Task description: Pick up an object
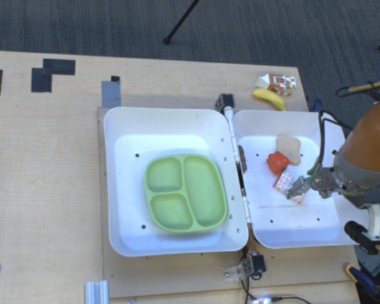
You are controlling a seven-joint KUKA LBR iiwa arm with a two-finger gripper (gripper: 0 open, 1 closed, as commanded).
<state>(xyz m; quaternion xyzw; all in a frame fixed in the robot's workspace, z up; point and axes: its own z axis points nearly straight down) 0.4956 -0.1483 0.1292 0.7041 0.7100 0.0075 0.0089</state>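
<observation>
Claw (296, 190) in right bin (266, 230), grip state unclear, beside red object (277, 162), green tray (185, 194) in left bin (123, 233)

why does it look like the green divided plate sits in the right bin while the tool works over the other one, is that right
Not quite. The camera view shows the green divided plate in the left bin; the tool works over the right bin.

the arm (367, 151) (grey, orange band above the wrist) reaches leftward, its gripper (297, 189) held low
</observation>
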